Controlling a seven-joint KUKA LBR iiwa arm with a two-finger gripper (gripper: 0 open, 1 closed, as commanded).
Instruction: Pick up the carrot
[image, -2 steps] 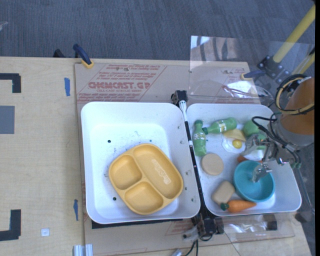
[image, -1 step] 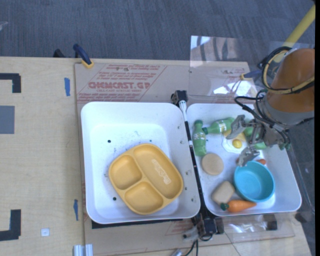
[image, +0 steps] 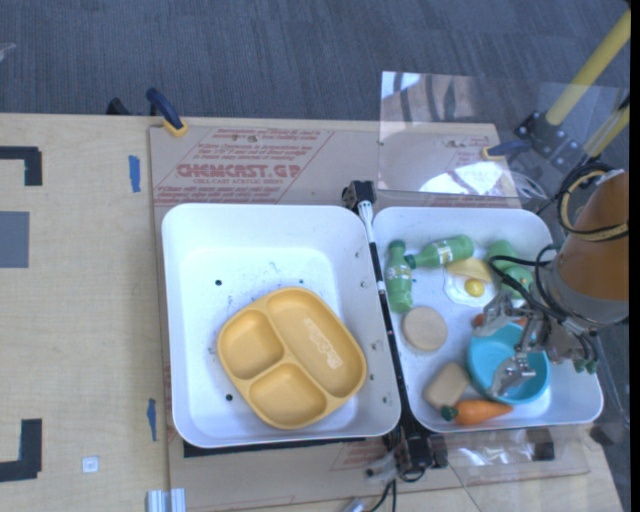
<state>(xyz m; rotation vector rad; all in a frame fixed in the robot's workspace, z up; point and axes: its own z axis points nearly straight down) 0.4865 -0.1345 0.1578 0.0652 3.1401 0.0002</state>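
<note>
Bench (image: 70, 330) is pale wood-look board, flat, stretching well off to the gripper's left. Two shallow glossy white bins are sitting on it: left bin (image: 200, 250) is holding a yellow three-compartment plastic tray (image: 290, 355), rounded corners, tilted; right bin (image: 440, 222) is crowded. Grey arm (image: 600, 250) with its orange band is reaching in from the right, covering that bin's right side. Gripper (image: 518, 372) is hanging over a teal bowl (image: 500, 365); metal fingers are blurring into the bowl, can't tell how wide. Carrot (image: 482, 410), orange with green tip, is lying just below-left of the gripper, beside the bowl. Further left: tan bread piece (image: 447, 383), round tan disc (image: 425, 328), fried egg (image: 468, 288), green bottles (image: 400, 280).
</note>
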